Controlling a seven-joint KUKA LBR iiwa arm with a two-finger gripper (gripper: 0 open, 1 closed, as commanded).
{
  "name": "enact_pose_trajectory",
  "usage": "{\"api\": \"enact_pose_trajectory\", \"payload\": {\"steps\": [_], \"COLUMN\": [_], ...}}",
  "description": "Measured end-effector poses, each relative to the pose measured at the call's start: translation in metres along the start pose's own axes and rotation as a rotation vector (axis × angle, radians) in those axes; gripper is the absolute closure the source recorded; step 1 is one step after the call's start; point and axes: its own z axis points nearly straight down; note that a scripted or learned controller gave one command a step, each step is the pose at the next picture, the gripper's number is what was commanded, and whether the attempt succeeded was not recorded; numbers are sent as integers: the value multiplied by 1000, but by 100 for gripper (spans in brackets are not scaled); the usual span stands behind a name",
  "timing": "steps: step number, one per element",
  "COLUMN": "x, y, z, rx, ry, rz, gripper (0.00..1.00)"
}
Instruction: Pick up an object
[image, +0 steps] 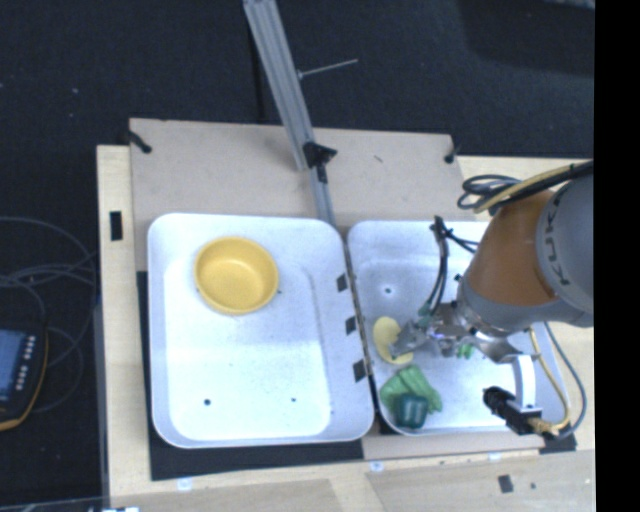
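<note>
In the right bin (400, 260), a small pale yellow object (388, 338) lies near the left wall. A green object with a darker green part (409, 397) rests at the bin's front left corner. My gripper (418, 334) reaches down from the right, its tip right beside the yellow object. The wrist covers the fingers. A yellow bowl (237, 275) sits upright in the left bin (250, 400), toward its back left.
The arm's orange band and grey body (520, 270) cover the right half of the right bin. A slanted metal pole (290, 100) stands behind the bins. Scissors (488, 186) lie on the bench at the back right.
</note>
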Motion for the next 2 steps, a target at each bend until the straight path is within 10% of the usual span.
{"api": "enact_pose_trajectory", "payload": {"steps": [1,2], "x": [0,-2], "y": [1,12], "z": [-12,-67], "rx": [-5,-9], "ry": [1,-1], "rz": [1,-1], "gripper": [100,100]}}
